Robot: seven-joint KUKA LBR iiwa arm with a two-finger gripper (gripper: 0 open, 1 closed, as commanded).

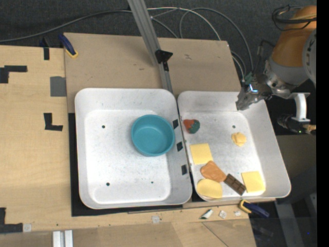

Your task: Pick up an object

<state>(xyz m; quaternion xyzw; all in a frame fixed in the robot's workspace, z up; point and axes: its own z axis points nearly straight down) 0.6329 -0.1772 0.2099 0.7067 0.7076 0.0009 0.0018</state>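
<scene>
My gripper (243, 102) hangs over the far right corner of the right bin (267, 133), with nothing seen between its fingers. Below it in that bin lie a small yellow lump (238, 138), a red and green piece (192, 125), a pale yellow square (201, 153), an orange-brown piece (213, 171), a brown bar (235, 183), a yellow round piece (209, 189) and another yellow square (253, 182). A blue bowl (152, 135) sits in the left bin (95, 153).
A slanted metal pole (149, 35) rises behind the bins. Cables (205, 19) run across the dark floor at the back. The orange-banded arm (293, 50) reaches in from the right. Clips (68, 45) hold the board's edges.
</scene>
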